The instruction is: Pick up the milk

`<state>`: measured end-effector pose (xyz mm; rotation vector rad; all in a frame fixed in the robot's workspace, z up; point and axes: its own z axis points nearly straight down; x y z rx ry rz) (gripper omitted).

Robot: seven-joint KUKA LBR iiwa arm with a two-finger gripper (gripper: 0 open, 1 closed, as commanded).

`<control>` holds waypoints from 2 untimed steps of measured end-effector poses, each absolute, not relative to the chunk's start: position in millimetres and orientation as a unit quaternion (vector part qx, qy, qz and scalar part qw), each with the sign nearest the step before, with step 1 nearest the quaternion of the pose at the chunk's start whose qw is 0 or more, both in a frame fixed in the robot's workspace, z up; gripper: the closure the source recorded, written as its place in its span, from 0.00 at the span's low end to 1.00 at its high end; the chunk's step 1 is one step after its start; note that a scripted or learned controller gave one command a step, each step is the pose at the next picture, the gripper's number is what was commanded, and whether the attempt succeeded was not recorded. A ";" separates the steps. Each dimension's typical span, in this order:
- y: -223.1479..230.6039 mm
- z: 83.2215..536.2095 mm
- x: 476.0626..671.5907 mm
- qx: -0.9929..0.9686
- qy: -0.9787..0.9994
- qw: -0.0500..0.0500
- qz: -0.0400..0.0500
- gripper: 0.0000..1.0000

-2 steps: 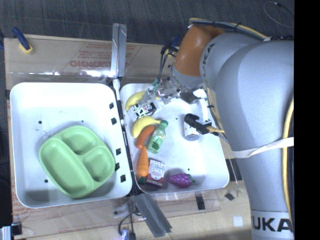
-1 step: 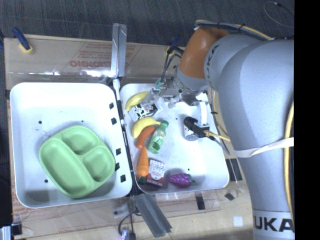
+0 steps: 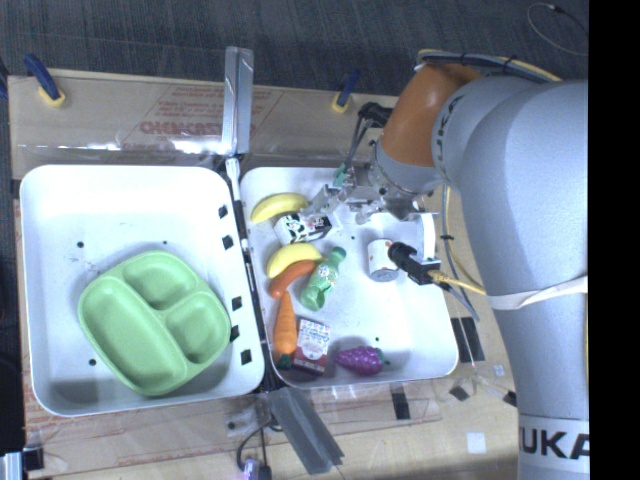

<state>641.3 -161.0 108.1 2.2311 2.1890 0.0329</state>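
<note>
The grey arm (image 3: 520, 218) is filling the right side of the view, its lower part running out of the frame, and its orange band (image 3: 425, 118) is sitting above the wrist. It is reaching in over the right bin (image 3: 440, 353), covering that bin's right wall and far corner. The left bin (image 3: 50, 208) is lying beside it, holding a green divided plate (image 3: 153, 318) with 3 compartments.

The gripper (image 3: 335, 196) is hanging over the far part of the right bin, just beside the milk (image 3: 300, 228). The milk is a small carton with black and white patches, lying on its side near the bin's far left corner, between 2 bananas. The gripper's metal parts are blurring into the carton's end, so whether it is touching the carton is hard to make out, and I cannot tell how the jaws are standing.

One banana (image 3: 277, 206) is lying just beyond the milk, the other banana (image 3: 292, 258) just nearer. A green bottle (image 3: 322, 280) is tilting beside the nearer banana. A carrot (image 3: 285, 323) is lying along the left wall. A small white can (image 3: 380, 259) is resting near the wrist, partly overlapped by a black fitting. A red and white packet (image 3: 312, 343) and purple grapes (image 3: 358, 358) are lying by the near wall.
</note>
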 end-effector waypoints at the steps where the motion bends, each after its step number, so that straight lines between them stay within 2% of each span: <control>1: -139.4 144.8 657.2 0.680 0.733 0.000 0.000 0.00; 2: -149.0 107.0 654.7 0.611 0.792 0.006 0.008 0.00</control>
